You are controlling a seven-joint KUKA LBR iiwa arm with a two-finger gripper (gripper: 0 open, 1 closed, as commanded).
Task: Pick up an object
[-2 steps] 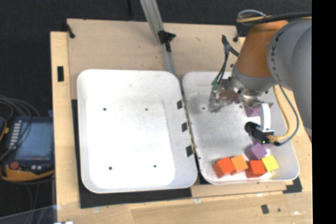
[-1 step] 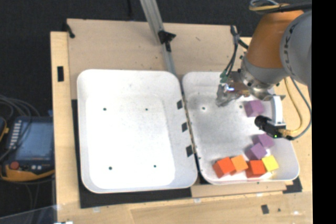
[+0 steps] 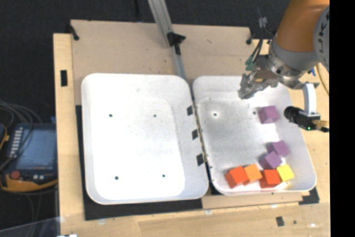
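Note:
My gripper [image 3: 248,90] hangs over the back of the right bin [image 3: 222,136], near its far rim. A purple cube [image 3: 268,114] lies a little to the front right of it, apart from the gripper. Two more purple cubes [image 3: 275,154] sit further forward by the bin's right wall. Along the front rim lie an orange-red block [image 3: 238,176], an orange block [image 3: 253,172], a red block [image 3: 271,177] and a yellow block [image 3: 285,172]. Nothing shows between the fingers.
The left bin [image 3: 136,136] lies beside the right one, with black clips [image 3: 195,133] along the shared edge. A slanted metal rail [image 3: 161,14] rises from the bench behind the bins. A black fitting [image 3: 299,116] juts over the right bin's right rim.

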